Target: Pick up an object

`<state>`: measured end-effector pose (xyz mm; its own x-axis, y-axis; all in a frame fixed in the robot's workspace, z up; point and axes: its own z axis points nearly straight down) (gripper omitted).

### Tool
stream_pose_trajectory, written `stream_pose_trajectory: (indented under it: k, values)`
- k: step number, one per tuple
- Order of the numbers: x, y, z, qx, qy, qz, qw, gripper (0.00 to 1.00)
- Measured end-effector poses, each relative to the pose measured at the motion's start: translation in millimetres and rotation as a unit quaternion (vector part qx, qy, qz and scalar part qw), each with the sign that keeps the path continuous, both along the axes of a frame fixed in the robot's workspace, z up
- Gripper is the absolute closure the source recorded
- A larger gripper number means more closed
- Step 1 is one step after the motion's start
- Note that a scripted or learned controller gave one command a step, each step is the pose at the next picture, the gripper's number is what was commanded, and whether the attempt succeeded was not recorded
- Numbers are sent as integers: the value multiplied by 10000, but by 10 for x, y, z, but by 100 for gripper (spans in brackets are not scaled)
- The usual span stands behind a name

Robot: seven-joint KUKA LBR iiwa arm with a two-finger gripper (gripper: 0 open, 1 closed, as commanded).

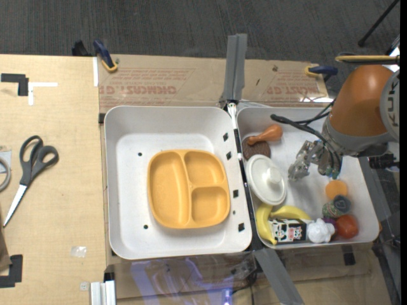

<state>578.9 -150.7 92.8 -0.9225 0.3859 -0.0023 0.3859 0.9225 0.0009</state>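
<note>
Gripper (303,164): we see it hanging inside the right bin, over bare floor just right of the white bowl; fingers point down-left, parted a little, nothing between them.
Arm (359,110): grey with orange band, enters from the right, above the right bin's far right corner.
Right bin (365,182): white, shallow; we take the white bowl in it as our landmark.
White bowl (265,180): upside down, against the bin's left wall, mid-depth.
Drumstick (265,135): toy chicken leg, behind the bowl, near the bin's far wall.
Brown piece (257,149): dark brown item just behind the bowl, touching the drumstick's lower end; we cannot tell what it is.
Banana (270,220): yellow, directly in front of the bowl, curving along the near left corner.
Milk carton (289,231): small, black-and-white, lying on its side, in front of the bowl, touching the banana.
White lump (320,231): crumpled white object, just right of the carton.
Tomato (346,226): red, right of the white lump, near right corner.
Orange (336,187): right of the bowl, beyond the gripper.
Small dark object (339,204): round, just in front of the orange; identity unclear.
Left bin (124,189): left of the bowl, across the divider; holds a yellow divided plate (189,188), centred.
Scissors (28,167): on the bench, well left of both bins.
</note>
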Motion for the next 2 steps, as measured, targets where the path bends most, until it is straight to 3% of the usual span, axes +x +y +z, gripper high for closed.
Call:
stream_pose_trajectory:
  k: [1,2]
  values:
    - [-991,-698,4,2,-9,664,9978,100]
    - [-896,-712,75,-66,-166,670,9976,0]
